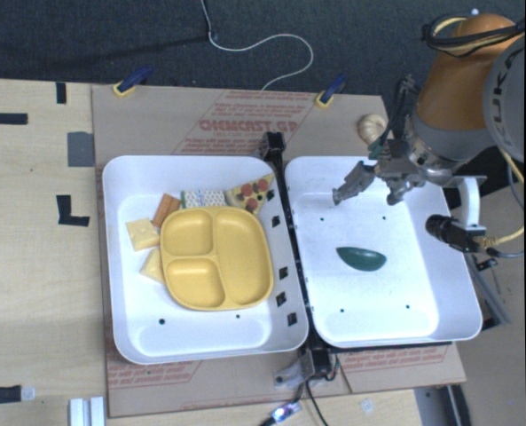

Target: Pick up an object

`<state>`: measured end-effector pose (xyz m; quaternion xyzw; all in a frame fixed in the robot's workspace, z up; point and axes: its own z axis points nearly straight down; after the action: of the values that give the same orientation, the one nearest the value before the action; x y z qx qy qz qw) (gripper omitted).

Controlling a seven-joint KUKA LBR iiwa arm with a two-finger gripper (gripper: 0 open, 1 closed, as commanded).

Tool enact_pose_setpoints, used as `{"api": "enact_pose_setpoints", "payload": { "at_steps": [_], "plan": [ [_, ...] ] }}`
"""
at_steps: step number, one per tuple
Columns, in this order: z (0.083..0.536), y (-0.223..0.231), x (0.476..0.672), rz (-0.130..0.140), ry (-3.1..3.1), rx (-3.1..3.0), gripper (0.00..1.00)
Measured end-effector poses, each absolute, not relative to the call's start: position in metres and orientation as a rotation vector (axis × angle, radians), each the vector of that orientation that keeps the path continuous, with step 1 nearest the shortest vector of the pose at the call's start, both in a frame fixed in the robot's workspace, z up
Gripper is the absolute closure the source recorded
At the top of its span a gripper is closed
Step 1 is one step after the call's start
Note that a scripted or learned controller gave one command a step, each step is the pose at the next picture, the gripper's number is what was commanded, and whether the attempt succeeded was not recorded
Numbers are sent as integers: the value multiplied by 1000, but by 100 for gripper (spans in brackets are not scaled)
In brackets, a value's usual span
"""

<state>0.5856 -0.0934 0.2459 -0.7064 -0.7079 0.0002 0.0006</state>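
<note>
The claw [369, 187] hangs spread, seemingly empty, over the right bin [422, 322]. Centre it above the green piece [362, 258], descend straight, then pinch.

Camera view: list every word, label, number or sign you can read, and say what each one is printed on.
"CHEMCAST GP": red print on the brown cardboard sheet under the two shallow white bins; the reading is uncertain because it is faint.
More red print sits above and below that line on the same cardboard sheet, too blurred to read.
Faint red print on the cardboard's front edge: too small to read.
</note>
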Motion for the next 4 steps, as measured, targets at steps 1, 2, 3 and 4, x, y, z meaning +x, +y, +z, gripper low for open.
{"api": "enact_pose_setpoints", "payload": {
  "at_steps": [1, 2, 3, 4],
  "plan": [
    [199, -93, 591, 8, -2220, -2217, 0],
    [153, -99, 589, 8, -2219, -2218, 0],
    [89, -101, 591, 9, -2219, -2216, 0],
    [84, -101, 591, 2, -2222, -2220, 0]
  ]
}}
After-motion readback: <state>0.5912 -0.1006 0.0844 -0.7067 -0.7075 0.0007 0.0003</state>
